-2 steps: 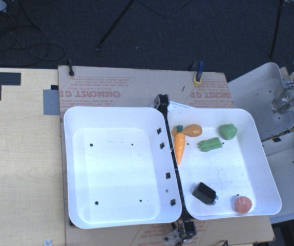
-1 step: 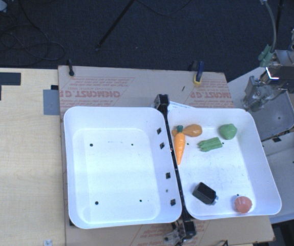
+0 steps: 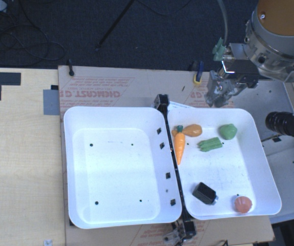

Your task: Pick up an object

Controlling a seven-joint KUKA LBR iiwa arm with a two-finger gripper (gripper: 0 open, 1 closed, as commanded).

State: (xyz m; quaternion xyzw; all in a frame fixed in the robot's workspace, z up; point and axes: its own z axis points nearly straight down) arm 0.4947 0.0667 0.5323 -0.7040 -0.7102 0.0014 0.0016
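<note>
Carrot (image 3: 180, 148) against orange toy (image 3: 192, 130)

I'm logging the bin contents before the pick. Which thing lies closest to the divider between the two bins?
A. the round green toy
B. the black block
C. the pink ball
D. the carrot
D: the carrot lies right beside the divider at the right bin's left edge, while the others sit farther right.

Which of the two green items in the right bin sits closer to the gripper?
The rounded green piece near the right bin's far right corner, just below the gripper. The other, a long flat green piece, lies further toward the bin's middle, beside the carrot.
</note>
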